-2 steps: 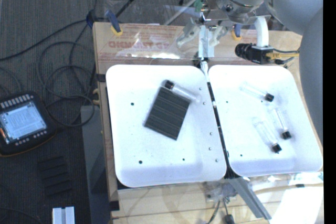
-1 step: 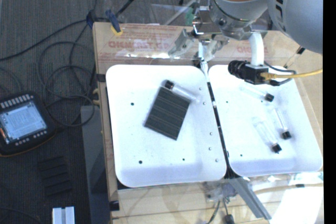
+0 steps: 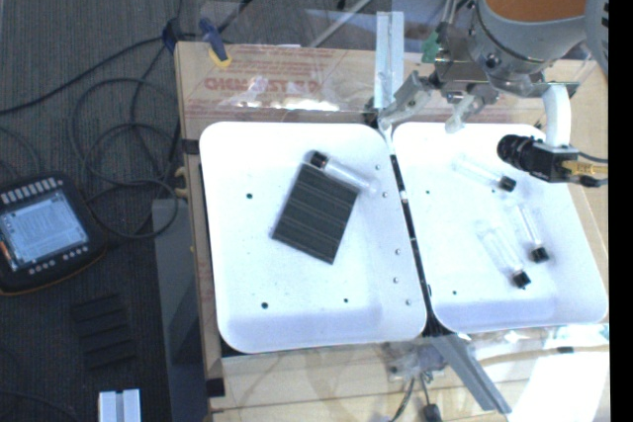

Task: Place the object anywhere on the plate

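Vials (image 3: 499, 252) lie clear and scattered in the right bin (image 3: 584, 296), one vial (image 3: 334, 169) already touching the plate (image 3: 316, 212), while the gripper (image 3: 432, 112) hangs spread and empty, and those slippery tubes could easily roll away.

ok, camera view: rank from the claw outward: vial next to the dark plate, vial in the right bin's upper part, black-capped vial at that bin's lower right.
From the claw:
1. Upper vial, right bin, just below the claw.
2. Vial by the plate, left bin, at the dark plate's top corner.
3. Lower-right vial, right bin, toward the front edge.
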